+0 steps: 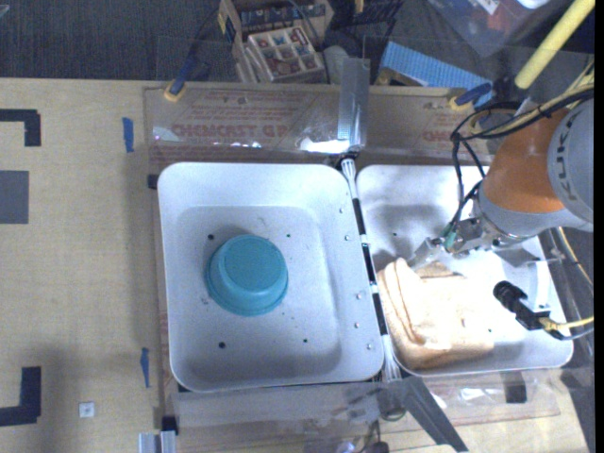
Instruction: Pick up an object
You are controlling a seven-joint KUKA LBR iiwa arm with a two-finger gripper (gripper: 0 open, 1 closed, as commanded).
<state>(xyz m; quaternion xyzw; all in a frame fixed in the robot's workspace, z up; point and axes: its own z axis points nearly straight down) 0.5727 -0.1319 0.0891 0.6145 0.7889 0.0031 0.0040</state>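
Note:
A folded cream and tan cloth (434,314) lies in the front half of the right bin (396,196), against its left wall. My gripper (440,249) hangs low over the far edge of that cloth, pointing left and down from the orange-banded wrist (524,173). Its tip is close to the cloth or touching it, and I cannot make out anything held in it. A round blue bowl (247,274) sits upside down in the middle of the left bin (189,196).
The ridge where the two bins meet (363,243) runs just left of the cloth. Cardboard and clear plastic sheeting (255,130) line the back of the bench. Yellow and black cables (472,140) hang near the arm on the right.

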